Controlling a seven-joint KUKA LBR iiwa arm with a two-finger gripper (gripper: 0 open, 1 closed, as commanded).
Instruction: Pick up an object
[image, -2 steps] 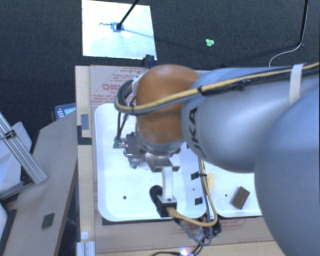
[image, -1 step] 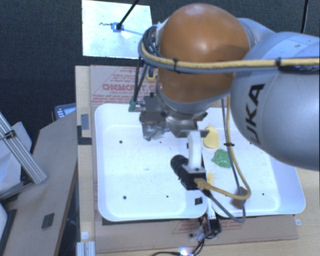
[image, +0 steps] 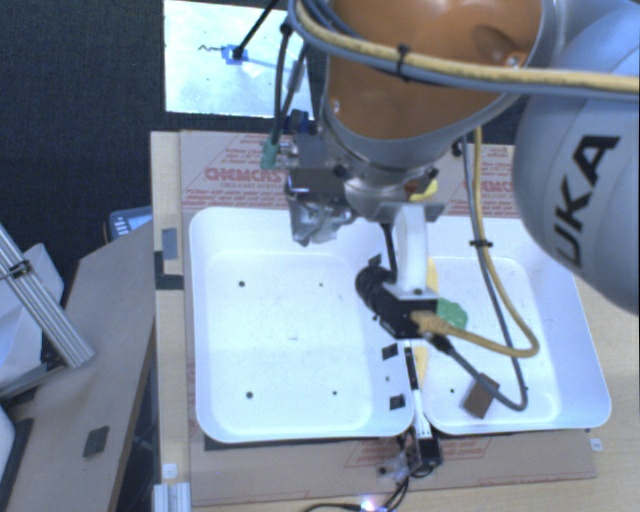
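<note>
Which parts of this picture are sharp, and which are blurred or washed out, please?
In the camera view, the arm's orange band looms close and soft-focused; the left bin is evenly lit; the green object and brown block in the right bin read fairly sharp; a pale patch at top left is washed out.

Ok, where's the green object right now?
In the camera view, the green object lies in the right bin, close to the wall that bin shares with the left bin. The brown block sits nearer the camera.
</note>
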